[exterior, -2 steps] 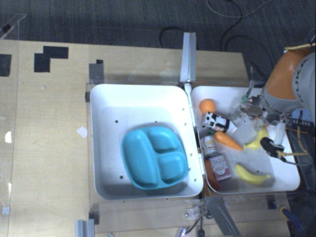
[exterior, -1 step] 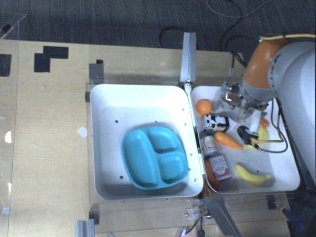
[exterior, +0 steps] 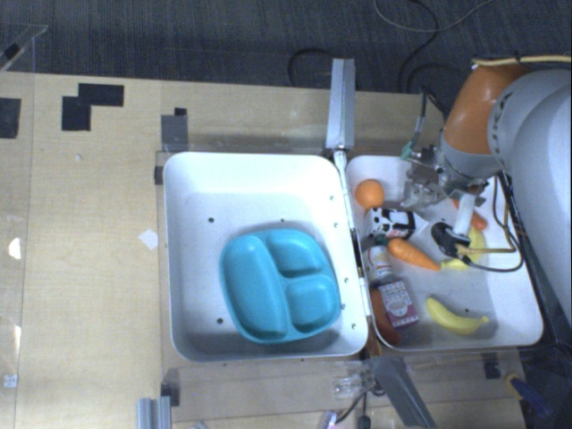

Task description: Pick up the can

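Can is what the job is about, and it is lying on its side in the right bin, hard against that bin's left wall at about the seven o'clock corner, with its reddish-brown body and printed label facing up. Its long axis is running roughly from eleven o'clock to five o'clock, nearly parallel to the wall between the bins. The claw is hanging over the upper part of the same bin, beside the orange, and the can is sitting at about seven o'clock from it, well apart. Between the two, a black-and-white toy and a carrot are crowding the direct path, while a banana is lying just to the can's three o'clock side. Whether the claw is spread or pressed together I cannot tell, since the wrist is covering it; nothing is visibly pinched in it. My judgement is that the coming move is calling for travel toward seven o'clock and a turn of the wrist so the grip is crossing the can's short width. The left bin is carrying a blue divided tray.
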Available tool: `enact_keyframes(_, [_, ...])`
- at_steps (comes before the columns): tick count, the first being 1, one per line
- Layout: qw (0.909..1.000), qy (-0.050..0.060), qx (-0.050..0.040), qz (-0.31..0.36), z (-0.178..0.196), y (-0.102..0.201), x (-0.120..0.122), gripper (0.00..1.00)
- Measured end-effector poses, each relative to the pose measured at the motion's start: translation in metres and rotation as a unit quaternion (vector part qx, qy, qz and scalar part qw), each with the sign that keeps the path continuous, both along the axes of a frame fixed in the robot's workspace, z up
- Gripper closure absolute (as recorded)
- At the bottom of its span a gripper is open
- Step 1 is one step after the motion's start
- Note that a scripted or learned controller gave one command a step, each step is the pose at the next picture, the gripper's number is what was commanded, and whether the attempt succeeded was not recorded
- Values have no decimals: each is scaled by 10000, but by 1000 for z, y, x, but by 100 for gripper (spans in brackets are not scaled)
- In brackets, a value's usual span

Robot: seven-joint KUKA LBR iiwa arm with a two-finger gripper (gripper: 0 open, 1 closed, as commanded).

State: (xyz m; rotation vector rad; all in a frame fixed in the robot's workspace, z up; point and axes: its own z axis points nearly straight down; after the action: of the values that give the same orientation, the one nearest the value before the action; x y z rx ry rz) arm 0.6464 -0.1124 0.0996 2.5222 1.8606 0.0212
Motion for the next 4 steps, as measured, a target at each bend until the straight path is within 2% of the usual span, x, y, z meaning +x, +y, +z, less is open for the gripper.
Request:
enact_keyframes(1, [9771, 39, -35, 2127, 87, 32, 20, 100])
enact_keyframes(2, [9902, 47, -27, 1396, -9, -29, 1, 100])
enact_keyframes(3, [9926, 26, -43, 1214, -10, -90, -115, 100])
enact_keyframes(4, [9914, 12, 56, 1309, -8, -74, -110, 0])
